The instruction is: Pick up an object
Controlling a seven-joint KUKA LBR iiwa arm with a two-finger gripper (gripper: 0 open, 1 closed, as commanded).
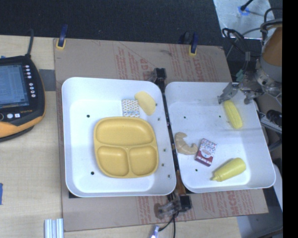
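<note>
One corn cob (233, 114) (seemingly loose) beneath claw (237, 90)

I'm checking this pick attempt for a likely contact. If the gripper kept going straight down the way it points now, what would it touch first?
Most likely the corn cob. The gripper hangs over the upper part of the right bin, its tips just above the cob's upper end. Height is hard to judge from this slanted view, so it could slip past onto the bin floor.

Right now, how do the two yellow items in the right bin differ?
The corn cob lies at the bin's far side, just under the gripper; the mustard bottle lies at the near edge. The cob is ridged and blunt, while the bottle is smooth with a tapered nozzle. Both lie on their sides.
</note>
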